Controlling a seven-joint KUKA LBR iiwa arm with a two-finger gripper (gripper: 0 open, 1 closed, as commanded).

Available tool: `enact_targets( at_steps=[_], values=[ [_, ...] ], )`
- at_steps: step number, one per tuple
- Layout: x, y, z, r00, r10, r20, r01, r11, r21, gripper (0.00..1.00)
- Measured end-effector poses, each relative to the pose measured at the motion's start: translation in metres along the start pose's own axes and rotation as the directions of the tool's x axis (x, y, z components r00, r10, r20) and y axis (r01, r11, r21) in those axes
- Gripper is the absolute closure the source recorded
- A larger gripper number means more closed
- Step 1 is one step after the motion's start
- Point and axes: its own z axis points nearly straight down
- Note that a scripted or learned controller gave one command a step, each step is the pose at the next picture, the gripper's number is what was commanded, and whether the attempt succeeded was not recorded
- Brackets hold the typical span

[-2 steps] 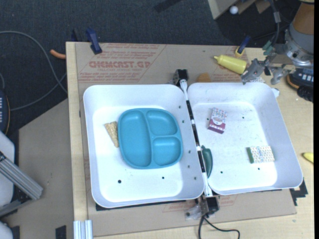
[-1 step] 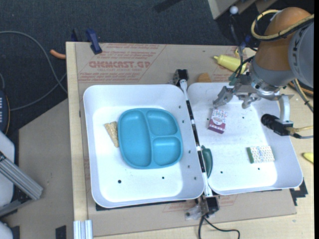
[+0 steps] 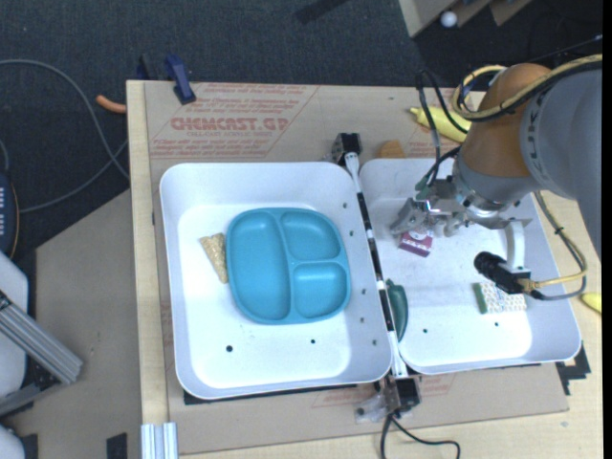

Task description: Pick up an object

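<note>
jaws over right bin [image 3: 449,338], just above small maroon object [image 3: 414,244] | spread or pressed: cannot tell | left bin [image 3: 277,357]: blue 3-compartment plate [image 3: 287,261], tan piece [image 3: 212,251] at its left edge

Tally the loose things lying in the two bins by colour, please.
Blue: 1, the divided plate
Tan: 1, the sponge-like piece
Maroon: 1, the small packet
Green: 2, the dark green piece and the green-and-white pad
Total: 5
</note>
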Motion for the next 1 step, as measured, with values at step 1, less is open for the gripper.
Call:
enact_targets(
  at_steps=[1],
  values=[
    [0.0, 0.0012, -0.0111, 1.0, 0.001, 0.0, -0.001, 1.0, -0.004, 1.0]
  ],
)
